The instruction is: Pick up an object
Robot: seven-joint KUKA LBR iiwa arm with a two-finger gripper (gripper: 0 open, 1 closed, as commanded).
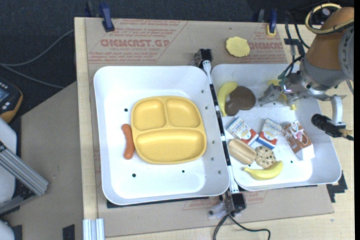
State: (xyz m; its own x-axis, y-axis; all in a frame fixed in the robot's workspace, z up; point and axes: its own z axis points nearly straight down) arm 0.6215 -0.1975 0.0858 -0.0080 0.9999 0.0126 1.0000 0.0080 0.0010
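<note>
Gripper [279,93]: hangs low over the far part of the right bin [332,168], just right of the brown cookie; metal parts blur together, so its state cannot be told, and nothing is visibly held.
Arm [326,50]: grey with an orange band, reaching in from the right of the right bin; partly cut off by the frame edge.
Writing: red print on the brown board [140,42] beyond the bins reads "CHEMCAST GP"; smaller lines beneath are too fine to read. Same print repeats, partly hidden, near the yellow disc [238,46].
Brown cookie [242,98]: far-left part of the right bin, lying over a yellow banana [225,93], much of which it hides.
Packets: small snack packet [241,128] and a second packet [270,131] at the middle of the right bin, red and blue printing illegible; brown wrapper [297,139] to their right, label unreadable.
Hot dog [241,151]: near-left part of the right bin, touching a chip cookie [264,157].
Second banana [264,171]: along the near edge of the right bin, just below the chip cookie.
Left bin [112,121]: left of the right bin, holding a yellow divided tray [167,129] with a sausage [128,141] just beside it.
Blue clamps [106,17]: at the board's far edge.
</note>
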